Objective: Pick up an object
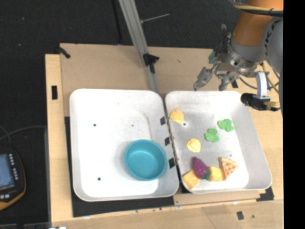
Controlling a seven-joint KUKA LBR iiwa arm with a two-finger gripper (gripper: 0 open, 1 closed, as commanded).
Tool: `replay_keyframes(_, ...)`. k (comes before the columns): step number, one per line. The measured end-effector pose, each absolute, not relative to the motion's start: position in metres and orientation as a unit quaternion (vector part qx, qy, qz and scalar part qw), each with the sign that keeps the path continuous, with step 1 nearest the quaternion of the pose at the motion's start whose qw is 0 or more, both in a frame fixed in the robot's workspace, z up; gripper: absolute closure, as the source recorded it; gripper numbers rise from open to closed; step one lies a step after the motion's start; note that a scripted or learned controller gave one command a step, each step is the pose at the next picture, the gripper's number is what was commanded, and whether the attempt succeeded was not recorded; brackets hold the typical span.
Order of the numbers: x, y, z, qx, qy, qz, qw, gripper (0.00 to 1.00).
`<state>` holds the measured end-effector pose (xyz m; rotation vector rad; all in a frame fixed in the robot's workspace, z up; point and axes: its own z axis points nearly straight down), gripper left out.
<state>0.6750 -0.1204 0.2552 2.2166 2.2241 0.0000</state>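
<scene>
Hovering above the far edge of the right shallow white bin (252, 142), the two-finger gripper (214, 81) has its fingers spread and empty; reaching is the step in hand. Next it must descend onto one piece, perhaps the yellow toy food lump (177, 116) nearest.

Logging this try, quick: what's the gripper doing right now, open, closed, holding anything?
Gripper: open, holding nothing, above the far edge of the right bin.

Tan wooden bench (100, 66) carries two shallow white bins side by side, left bin (83, 128) & right bin (248, 142), touching at centre, on a black mat (119, 205).
</scene>
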Motion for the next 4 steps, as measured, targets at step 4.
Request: replay_keyframes(4,0.679,-0.120,0.104,0.707,0.707,0.0010,0.003,0.00)
